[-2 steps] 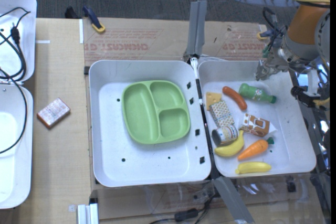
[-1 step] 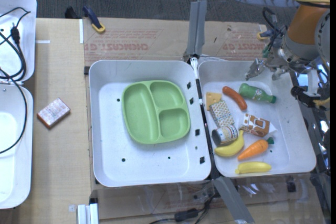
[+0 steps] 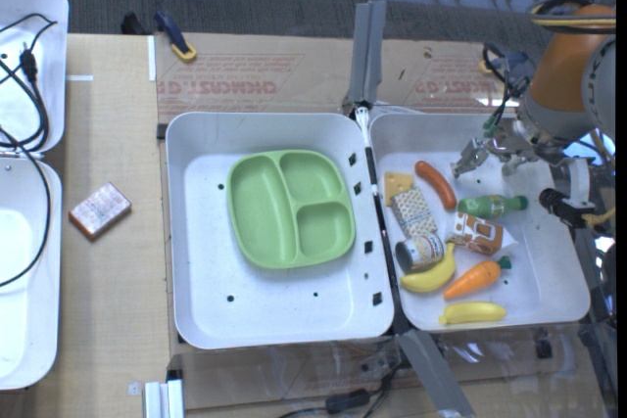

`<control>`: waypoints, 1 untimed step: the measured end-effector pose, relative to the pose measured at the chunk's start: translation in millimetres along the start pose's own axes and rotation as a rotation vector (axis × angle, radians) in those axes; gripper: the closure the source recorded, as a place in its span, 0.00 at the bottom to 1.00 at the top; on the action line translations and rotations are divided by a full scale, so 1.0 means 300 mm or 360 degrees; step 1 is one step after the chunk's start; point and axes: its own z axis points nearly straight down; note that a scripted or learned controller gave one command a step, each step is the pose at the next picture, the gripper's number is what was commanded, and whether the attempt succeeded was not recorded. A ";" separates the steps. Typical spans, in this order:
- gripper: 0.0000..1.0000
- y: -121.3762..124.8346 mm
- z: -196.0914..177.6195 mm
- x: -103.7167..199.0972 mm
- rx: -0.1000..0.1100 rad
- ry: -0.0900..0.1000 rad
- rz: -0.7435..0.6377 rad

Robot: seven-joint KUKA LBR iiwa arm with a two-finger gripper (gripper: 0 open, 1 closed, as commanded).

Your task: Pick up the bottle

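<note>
Green bottle (image 3: 493, 205) lies on its side in the right bin (image 3: 558, 303), upper-mid area, long axis running roughly left-right w/ a slight tilt, cap end toward the right wall; hot dog (image 3: 436, 184) just to its left, small juice carton (image 3: 477, 233) touching or nearly touching below, carrot (image 3: 473, 278) further down; gripper (image 3: 477, 157) hangs above the bin's back part, just up-left of the bottle, nothing between its fingers, and whether they're spread or closed can't be told from here; judging by that, the next move is a short shift toward the bin's front-right & down, w/ fingers set across the bottle's narrow width, not along its length; the carton beside it leaves little room on that side.
</note>
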 end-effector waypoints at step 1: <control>1.00 0.002 -0.035 -0.002 -0.0004 -0.0002 0.0002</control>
